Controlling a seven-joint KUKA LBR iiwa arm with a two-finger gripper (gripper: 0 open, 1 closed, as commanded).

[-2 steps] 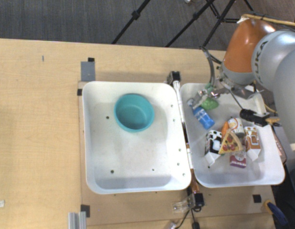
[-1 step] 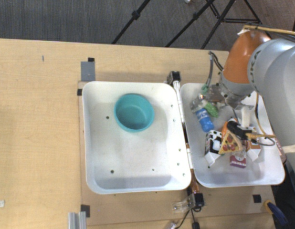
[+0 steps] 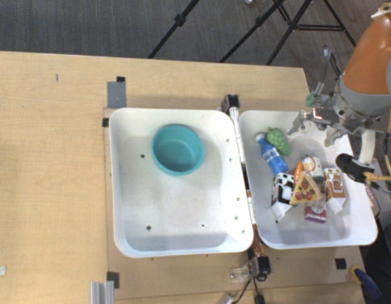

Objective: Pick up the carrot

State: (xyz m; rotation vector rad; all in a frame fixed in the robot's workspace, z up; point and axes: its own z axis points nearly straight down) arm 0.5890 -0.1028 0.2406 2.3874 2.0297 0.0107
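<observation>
Two white bins sit side by side — the left bin (image 3: pixel 129 233) holds a teal bowl (image 3: pixel 177 148), the right bin (image 3: pixel 357 236) a clutter of toys. Among them the carrot (image 3: pixel 298 169), small and orange, looks light, stiff and smooth; taking it across its middle seems safest. The gripper (image 3: pixel 322 120) hovers near the bin's far rim — just beyond the carrot, its state impossible to tell.

The grey, orange-banded arm (image 3: pixel 372 62) reaches in from the right, wrist low.

Bright, even light; soft shadows
</observation>
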